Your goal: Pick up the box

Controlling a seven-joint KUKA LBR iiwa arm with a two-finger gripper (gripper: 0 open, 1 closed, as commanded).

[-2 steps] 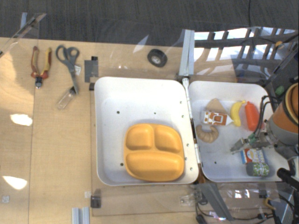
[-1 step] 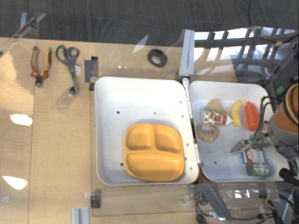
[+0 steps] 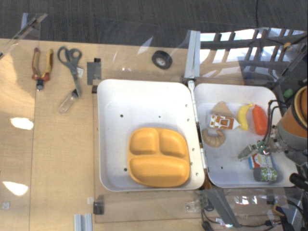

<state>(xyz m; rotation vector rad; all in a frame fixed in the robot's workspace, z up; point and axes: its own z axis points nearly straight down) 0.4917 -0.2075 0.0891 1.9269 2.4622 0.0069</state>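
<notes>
Box (image 3: 223,122), a small carton printed brown and white with a peaked top, lies flat in the right bin (image 3: 226,174), up and to the left of the hand (image 3: 255,150) and well apart from it. Whether the hand is released or clenched cannot be told; its thin metal parts hang low over the bin's lower right area, at the end of the grey arm (image 3: 293,129) with its orange band.

Just below the hand and touching its outline lies a crumpled packet (image 3: 263,167) with blue, red and white print and a dull grey-green end. Above the hand sit a smooth orange-red carrot shape (image 3: 260,119) and, beside it toward the box, a curved yellow banana (image 3: 244,116). To the hand's left, just under the box, rests a tan, knobbly pastry-like piece (image 3: 214,137).

Far left of the hand, the left bin (image 3: 110,129) holds a glossy yellow-orange tray (image 3: 159,156) with rounded corners and three moulded compartments.

Beyond the bins, on the pale wooden worktop (image 3: 48,167), lie red-handled pliers (image 3: 41,66), grey scissors (image 3: 71,64) and a dark roll of tape (image 3: 162,59).
</notes>
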